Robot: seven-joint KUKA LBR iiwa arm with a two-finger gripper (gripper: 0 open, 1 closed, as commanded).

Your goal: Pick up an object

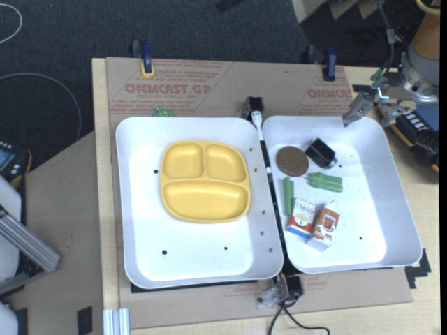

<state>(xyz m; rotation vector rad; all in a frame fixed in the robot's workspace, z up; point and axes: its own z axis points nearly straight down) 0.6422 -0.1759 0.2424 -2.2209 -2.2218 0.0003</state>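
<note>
The right bin (pixel 391 208) holds several small items. A brown round disc (pixel 292 160) lies near its back left, with a black block (pixel 321 152) just right of it. In front of these lie a green bottle-like piece (pixel 326 182) and a thin green stick (pixel 287 195). Two small cartons, one white and orange (pixel 302 218) and one brown and white (pixel 324 227), sit side by side nearer the front. My gripper (pixel 362 106) hangs over the bin's back right rim, apart from all items, with nothing seen in it.
The left bin (pixel 140 243) bears a yellow divided plate (pixel 205 181). Blue clamps (pixel 146 54) (pixel 329 65) pin the brown board at the back. A black fitting (pixel 255 107) sits between the bins at the back, and cables run below the front edge.
</note>
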